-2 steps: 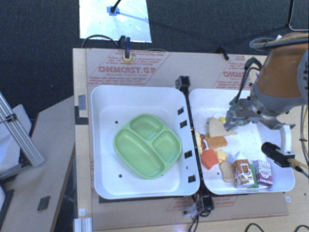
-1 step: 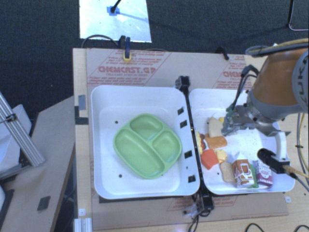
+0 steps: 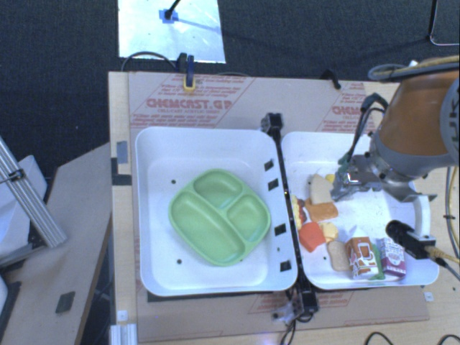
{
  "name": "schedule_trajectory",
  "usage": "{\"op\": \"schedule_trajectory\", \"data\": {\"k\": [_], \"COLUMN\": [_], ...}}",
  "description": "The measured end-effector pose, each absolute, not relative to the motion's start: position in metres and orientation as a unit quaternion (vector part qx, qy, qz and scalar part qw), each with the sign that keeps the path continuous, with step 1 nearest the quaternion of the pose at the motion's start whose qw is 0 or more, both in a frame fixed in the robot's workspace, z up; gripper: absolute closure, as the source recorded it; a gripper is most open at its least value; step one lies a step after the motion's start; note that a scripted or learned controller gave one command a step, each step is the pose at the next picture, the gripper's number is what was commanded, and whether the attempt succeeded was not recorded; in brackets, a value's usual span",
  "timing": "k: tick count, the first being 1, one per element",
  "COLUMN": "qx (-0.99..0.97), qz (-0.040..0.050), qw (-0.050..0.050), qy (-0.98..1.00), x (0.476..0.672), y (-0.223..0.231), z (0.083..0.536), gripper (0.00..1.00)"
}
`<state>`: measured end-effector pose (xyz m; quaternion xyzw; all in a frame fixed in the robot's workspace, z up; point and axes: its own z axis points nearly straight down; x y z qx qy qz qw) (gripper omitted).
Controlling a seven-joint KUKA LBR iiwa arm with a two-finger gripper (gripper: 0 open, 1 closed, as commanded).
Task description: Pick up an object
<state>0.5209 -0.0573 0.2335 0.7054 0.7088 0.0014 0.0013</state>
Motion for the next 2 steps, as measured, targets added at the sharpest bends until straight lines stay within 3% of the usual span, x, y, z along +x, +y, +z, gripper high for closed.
{"op": "schedule_trajectory", "data": {"k": [2], "qx": [0.707], "qz": [0.0008], "qw": [0.001], "qy": [0.708], "x": [0.5331], "y": [-0.0634], "z": [0.2184], "gripper": [1.00]}}
